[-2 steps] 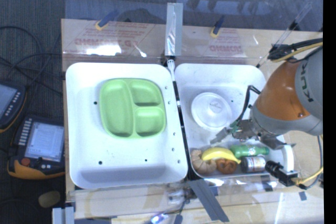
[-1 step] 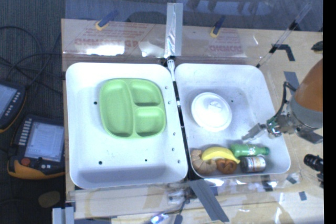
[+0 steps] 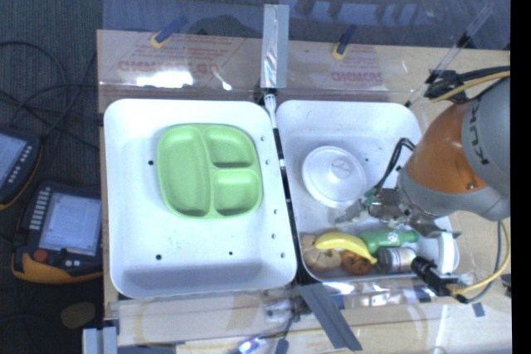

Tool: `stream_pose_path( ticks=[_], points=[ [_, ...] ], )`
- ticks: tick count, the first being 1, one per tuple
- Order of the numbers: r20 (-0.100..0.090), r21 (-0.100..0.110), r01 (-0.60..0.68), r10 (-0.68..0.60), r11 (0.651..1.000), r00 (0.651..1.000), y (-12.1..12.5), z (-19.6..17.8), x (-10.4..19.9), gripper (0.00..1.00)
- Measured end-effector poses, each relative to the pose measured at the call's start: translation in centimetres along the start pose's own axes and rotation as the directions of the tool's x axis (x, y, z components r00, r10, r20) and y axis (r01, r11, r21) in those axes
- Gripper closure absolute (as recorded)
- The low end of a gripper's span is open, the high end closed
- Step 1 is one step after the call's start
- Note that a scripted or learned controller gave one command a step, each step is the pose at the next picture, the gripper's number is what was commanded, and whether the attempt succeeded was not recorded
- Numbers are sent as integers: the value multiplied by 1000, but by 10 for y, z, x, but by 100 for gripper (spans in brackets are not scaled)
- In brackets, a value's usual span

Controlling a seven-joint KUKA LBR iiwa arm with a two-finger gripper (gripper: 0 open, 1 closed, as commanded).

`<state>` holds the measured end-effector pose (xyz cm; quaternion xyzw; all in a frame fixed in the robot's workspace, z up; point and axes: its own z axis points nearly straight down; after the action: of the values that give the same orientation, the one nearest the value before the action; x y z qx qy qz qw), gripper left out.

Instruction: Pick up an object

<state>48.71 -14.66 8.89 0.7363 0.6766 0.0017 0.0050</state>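
Observation:
The right bin point(image 3: 348, 116) holds a white round bowl turned upside down point(image 3: 333, 174) in its middle. Along its front edge lie a yellow banana point(image 3: 342, 244), a green bottle point(image 3: 388, 240), a brown round piece point(image 3: 358, 264) and a dark can point(image 3: 397, 261). My gripper point(image 3: 373, 205) hangs low over the right bin, just right of the white bowl and directly above the green bottle. I see nothing held in it. The orange-banded wrist point(image 3: 444, 157) hides the bin's right side.
The left bin point(image 3: 124, 261) carries a green divided plate point(image 3: 209, 170). A white cup-like object point(image 3: 445, 251) lies at the right bin's front right corner. Cables run past the arm at the right, and a clear wall stands behind both bins.

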Motion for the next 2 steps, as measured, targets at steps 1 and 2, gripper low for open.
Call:
stream_pose_path(
  ticks=[1,2],
  points=[
    [4,-6,400,-400,917,917,-2,-1,47,0],
    [1,-6,419,-419,908,908,27,0,-59,0]
  ],
)
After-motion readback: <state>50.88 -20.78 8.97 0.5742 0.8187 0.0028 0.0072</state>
